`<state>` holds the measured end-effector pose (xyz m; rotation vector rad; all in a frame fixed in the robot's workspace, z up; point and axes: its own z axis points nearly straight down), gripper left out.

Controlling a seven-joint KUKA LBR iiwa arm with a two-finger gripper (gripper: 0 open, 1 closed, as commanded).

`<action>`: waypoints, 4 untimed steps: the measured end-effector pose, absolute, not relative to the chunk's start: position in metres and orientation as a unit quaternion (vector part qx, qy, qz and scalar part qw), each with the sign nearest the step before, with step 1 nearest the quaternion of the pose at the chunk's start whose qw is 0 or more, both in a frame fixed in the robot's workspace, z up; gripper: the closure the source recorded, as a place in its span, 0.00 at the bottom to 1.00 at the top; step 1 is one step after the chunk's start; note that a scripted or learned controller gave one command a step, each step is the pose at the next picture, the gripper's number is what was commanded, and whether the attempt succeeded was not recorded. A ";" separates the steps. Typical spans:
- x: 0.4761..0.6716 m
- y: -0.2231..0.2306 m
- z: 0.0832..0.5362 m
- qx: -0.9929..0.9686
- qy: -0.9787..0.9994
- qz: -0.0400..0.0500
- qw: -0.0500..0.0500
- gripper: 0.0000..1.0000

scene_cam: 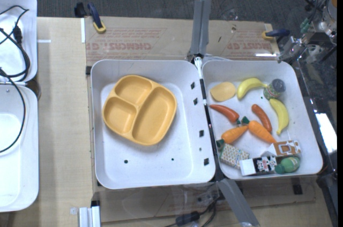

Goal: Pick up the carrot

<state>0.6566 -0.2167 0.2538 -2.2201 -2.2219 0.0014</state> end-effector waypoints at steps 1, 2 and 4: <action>0.595 -0.170 0.142 -0.635 -0.772 0.001 0.001 0.00; 0.545 -0.098 0.117 -0.614 -0.789 0.001 0.001 0.00; 0.482 -0.103 0.100 -0.490 -0.872 -0.001 0.000 1.00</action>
